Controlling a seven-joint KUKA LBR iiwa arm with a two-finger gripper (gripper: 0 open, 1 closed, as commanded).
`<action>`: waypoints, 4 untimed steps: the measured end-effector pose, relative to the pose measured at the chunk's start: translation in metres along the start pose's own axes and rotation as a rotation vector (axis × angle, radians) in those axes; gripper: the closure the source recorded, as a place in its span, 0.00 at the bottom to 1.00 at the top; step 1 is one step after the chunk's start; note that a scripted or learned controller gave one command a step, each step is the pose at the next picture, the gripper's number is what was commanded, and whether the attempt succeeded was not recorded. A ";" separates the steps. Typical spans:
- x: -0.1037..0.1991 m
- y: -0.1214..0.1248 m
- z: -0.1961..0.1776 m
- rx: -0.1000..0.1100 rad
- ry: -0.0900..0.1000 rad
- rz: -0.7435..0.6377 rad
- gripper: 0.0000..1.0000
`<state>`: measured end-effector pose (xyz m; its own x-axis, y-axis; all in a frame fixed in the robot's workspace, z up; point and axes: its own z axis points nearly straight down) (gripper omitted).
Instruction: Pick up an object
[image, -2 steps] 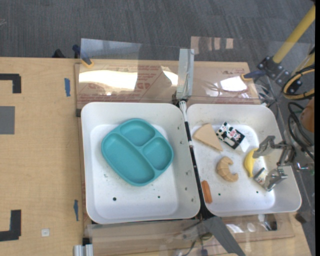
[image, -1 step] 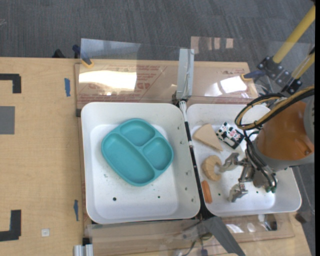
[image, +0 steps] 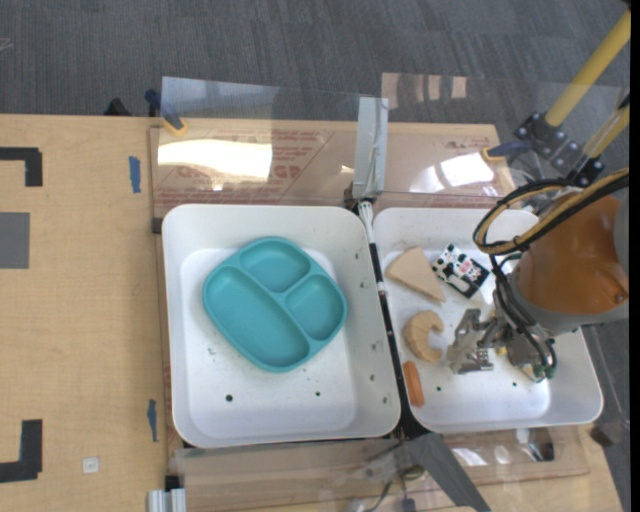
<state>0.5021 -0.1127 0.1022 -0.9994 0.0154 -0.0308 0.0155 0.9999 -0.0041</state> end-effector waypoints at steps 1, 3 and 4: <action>-0.002 0.001 -0.010 0.001 -0.006 -0.003 1.00; 0.017 0.017 -0.129 0.006 0.024 0.645 1.00; 0.015 0.018 -0.139 0.006 0.018 0.642 1.00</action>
<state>0.4828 -0.0944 0.2407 -0.7916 0.6109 -0.0119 0.6109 0.7917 0.0041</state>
